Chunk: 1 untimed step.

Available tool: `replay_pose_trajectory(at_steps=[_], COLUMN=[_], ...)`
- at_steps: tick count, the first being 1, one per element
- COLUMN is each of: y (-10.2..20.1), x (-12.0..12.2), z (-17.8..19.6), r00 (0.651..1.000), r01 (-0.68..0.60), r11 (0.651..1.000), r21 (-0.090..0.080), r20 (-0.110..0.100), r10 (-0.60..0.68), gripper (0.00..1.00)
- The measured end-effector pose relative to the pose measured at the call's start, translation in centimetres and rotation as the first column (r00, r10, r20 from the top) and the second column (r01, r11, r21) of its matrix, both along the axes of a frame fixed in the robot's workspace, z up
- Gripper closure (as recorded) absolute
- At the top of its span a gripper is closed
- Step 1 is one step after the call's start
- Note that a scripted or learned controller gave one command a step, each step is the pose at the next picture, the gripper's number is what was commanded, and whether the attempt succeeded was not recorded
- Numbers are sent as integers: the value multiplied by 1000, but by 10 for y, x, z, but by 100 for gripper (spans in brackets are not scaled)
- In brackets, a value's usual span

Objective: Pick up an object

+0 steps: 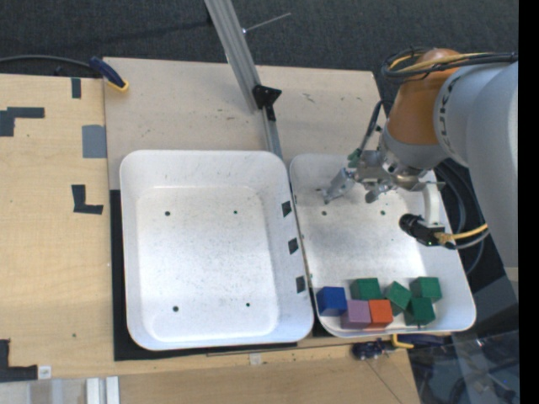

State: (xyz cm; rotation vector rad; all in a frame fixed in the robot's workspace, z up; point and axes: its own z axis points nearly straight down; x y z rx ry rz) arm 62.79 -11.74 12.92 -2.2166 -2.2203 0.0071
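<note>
A pale wooden bench [50, 225] with dark tape marks sits against a dark carpeted floor [126, 11] at twelve o'clock; a slanted grey metal post [238, 53] crosses the top. Two shallow white plastic bins lie side by side on a black mat: the larger left bin [206, 255], speckled and smooth with rounded corners, and the narrower right bin [383, 242].

The grey arm with its orange band [417, 108] comes in from three o'clock. Its two-finger metal gripper [358, 185] hangs over the twelve o'clock end of the right bin, fingers spread a little apart with nothing between them.

The objects are small matte blocks clustered at the six o'clock end of the right bin (well apart from the gripper): a blue cube [332, 300], a purple cube [359, 313], an orange cube [381, 311], and four green blocks, one at [365, 289], one at [398, 295], one at [427, 288], one at [419, 310]. The cluster's long axis runs from nine to three o'clock along the bin's near wall; the blocks touch or sit just beside one another, a few turned slightly askew.
</note>
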Motion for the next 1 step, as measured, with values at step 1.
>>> replay_pose_trajectory(at_steps=[1], y=[1], x=[1], z=[13], r00=[1000], r01=[-1], r11=[1000], r21=[1], r20=[4], r10=[1], gripper=[100])
